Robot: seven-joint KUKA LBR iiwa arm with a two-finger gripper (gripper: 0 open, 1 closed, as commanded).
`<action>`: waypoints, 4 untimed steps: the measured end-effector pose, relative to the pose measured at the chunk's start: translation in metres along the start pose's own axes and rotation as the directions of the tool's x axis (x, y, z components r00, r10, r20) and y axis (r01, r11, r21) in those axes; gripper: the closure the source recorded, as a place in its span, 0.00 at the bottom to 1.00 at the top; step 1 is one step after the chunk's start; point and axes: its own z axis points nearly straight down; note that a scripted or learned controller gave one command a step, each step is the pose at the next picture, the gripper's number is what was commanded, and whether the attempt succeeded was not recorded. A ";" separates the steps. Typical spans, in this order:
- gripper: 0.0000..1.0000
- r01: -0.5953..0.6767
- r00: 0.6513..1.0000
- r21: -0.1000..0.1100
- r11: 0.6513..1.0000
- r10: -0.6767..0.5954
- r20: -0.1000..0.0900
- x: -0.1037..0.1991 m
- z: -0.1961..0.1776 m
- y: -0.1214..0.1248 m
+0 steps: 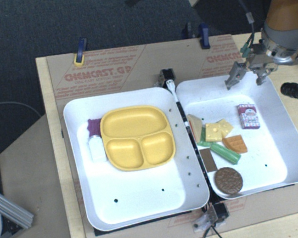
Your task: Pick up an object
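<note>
Cardboard-topped bench carried two shallow white bins, and at the frame's upper right the two-finger gripper (247, 73) hung spread wide and empty over the right-hand white bin (285, 139), every candidate, including the small red-and-white packet (248, 116), lying unlifted below, so picking seemingly remained undone.

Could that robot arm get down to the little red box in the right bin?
Probably yes. The red box lies alone on bare white floor, apart from the food pile, and the gripper hangs just above and behind it with nothing between.
</note>
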 end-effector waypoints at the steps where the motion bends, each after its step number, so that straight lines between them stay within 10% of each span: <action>1: 0.00 0.003 1.000 -0.016 1.000 -0.002 0.003 0.000 -0.010 0.003; 3: 0.00 0.004 1.000 -0.011 1.000 -0.004 0.002 0.002 0.107 0.000; 4: 1.00 0.005 1.000 -0.018 1.000 -0.004 0.004 0.002 0.092 0.002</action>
